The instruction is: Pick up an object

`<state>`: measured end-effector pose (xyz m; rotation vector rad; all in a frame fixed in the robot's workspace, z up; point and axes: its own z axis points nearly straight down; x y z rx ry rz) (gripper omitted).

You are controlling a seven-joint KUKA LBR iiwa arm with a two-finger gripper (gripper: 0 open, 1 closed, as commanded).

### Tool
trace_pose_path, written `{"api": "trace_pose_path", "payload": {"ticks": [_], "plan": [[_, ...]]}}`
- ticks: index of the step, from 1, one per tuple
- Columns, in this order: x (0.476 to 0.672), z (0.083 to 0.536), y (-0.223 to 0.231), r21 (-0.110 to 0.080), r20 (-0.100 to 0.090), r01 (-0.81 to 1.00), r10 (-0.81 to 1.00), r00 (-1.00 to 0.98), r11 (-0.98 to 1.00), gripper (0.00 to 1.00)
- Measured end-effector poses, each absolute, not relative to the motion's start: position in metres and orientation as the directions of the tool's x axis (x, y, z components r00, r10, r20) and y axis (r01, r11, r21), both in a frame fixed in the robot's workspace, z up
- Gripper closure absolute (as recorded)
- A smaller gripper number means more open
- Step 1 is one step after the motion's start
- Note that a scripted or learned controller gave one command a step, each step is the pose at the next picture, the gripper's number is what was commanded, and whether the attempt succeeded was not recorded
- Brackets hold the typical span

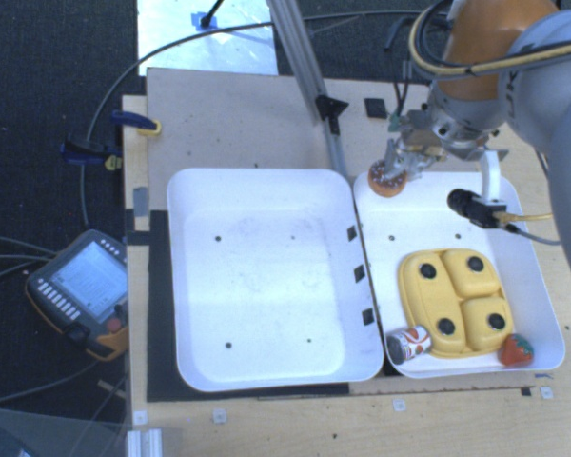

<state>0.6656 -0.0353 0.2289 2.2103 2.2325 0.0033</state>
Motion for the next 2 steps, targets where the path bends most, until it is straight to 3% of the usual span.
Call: {"api": "trace_pose_path", "payload": {"ticks": [2], "plan": [[0.656, 0.23, 0.084, 0.003, 0.003, 1.0, 1.0, -0.011, 0.011, 1.0]]}}
